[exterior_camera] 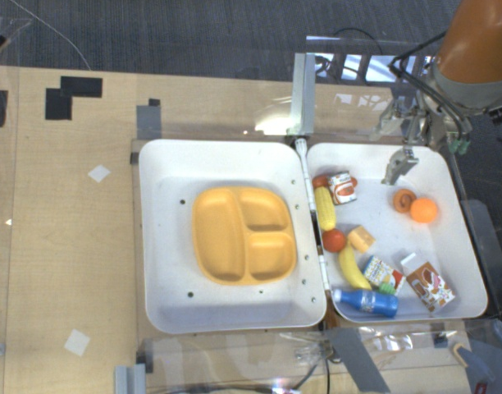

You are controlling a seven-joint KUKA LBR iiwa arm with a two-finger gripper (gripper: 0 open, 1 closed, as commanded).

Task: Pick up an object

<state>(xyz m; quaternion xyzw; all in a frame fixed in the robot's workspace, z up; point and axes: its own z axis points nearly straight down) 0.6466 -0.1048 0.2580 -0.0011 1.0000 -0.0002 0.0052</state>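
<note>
Blue plastic bottle (367,302) lies along right bin's (468,245) front wall, label unreadable. Brown carton (430,286) beside it, print illegible. Gripper (399,167) hovers above the bin's rear, grip state unclear.

Below the claw (399,167), the right bin (468,245) holds loose toy food. An orange ball (424,210) and a brown-orange ring (404,199) lie nearest, just under it. A corn cob (324,207) lies further left, with a banana (352,268), a blue bottle (367,303) and a brown carton (429,286) well below.
</note>
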